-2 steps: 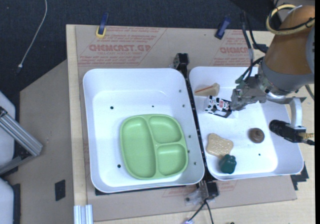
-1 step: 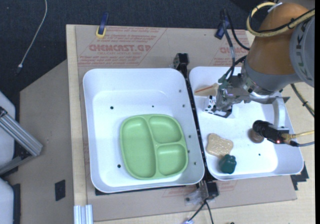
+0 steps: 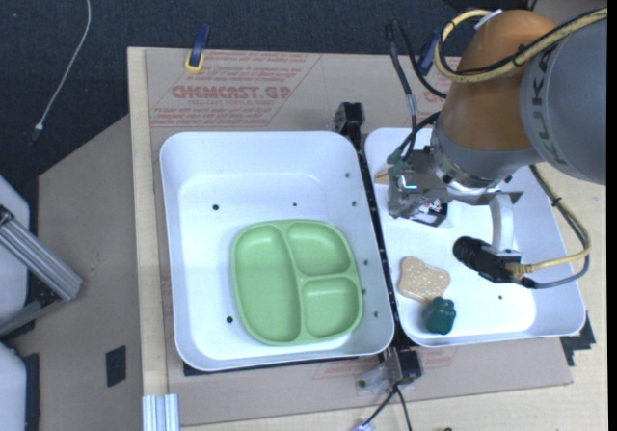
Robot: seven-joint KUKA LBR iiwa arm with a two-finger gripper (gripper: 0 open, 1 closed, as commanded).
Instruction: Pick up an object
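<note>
**Arm low over the right bin, two objects near its front**

The left bin (image 3: 193,178) holds a green divided plate (image 3: 295,282), lying flat toward its front. Just across the divider, in the right bin (image 3: 549,318), a tan, cracker-like piece (image 3: 422,278) lies near the front left, and a small dark teal object (image 3: 440,315) sits just in front of it, close but whether touching is unclear. Behind them the gripper (image 3: 416,200) hangs over the bin's rear left part, under the orange-banded arm (image 3: 501,82); whether it is parted or closed, or grips anything, cannot be told from here.
</note>
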